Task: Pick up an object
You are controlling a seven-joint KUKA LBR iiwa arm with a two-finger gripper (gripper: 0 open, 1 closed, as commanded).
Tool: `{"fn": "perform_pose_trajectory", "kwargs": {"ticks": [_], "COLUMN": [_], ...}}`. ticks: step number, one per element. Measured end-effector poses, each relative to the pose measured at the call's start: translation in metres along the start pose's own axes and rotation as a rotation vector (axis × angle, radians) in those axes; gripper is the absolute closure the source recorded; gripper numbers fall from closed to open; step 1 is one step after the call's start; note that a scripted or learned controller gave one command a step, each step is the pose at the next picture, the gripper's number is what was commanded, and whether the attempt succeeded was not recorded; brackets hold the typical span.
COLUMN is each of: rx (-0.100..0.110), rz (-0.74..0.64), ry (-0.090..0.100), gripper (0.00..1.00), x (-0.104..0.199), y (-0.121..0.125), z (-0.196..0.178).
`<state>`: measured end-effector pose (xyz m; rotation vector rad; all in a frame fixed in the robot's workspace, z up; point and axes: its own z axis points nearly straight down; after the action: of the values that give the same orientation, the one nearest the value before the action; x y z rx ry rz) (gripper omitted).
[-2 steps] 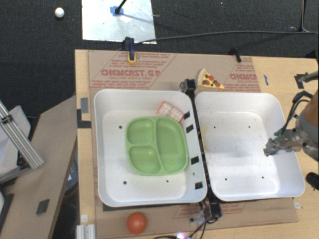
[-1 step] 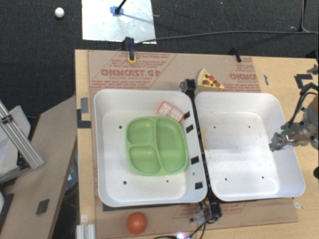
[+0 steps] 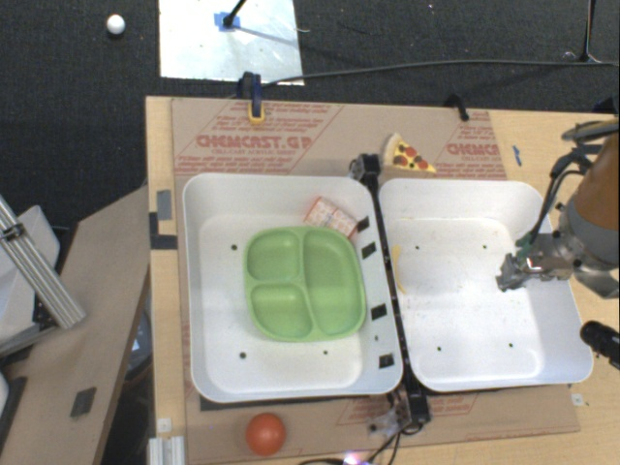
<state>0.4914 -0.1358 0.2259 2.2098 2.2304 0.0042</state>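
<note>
**Gripper low over right bin, nothing seen in it**

Gripper [image 3: 511,272] sat at right side of the right bin [image 3: 465,356], just above bin floor, tips pointing left. Whether it was spread or pressed together: can't tell, too small & dark. No obj visible betw the tips. Arm [image 3: 593,223] came in from right edge, cables looping above wrist.

Left of the gripper, across the centre divider w/ black clips, the left bin [image 3: 208,289] held a green divided plate [image 3: 304,284], three compartments, lying flat approx mid-bin. Touching plate's far edge, a small pink-and-white packet [image 3: 331,217] lay tilted near bin's far right corner.

Outside the bins, on the cardboard sheet [image 3: 291,139] under them: a toy pizza slice [image 3: 408,155] just beyond the far rim, betw the two bins. An orange ball [image 3: 265,433] sat near the near edge, below left bin. Far off, a small white ball [image 3: 116,24] on the dark floor, upper left, well apart from everything.
</note>
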Motion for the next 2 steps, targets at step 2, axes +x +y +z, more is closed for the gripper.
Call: {"fn": "perform_pose_trajectory", "kwargs": {"ticks": [2], "rx": [0.001], "rz": [-0.001], "ry": [0.002], "gripper": [1.00], "x": [0.103], "y": [0.004], "z": [0.017]}}
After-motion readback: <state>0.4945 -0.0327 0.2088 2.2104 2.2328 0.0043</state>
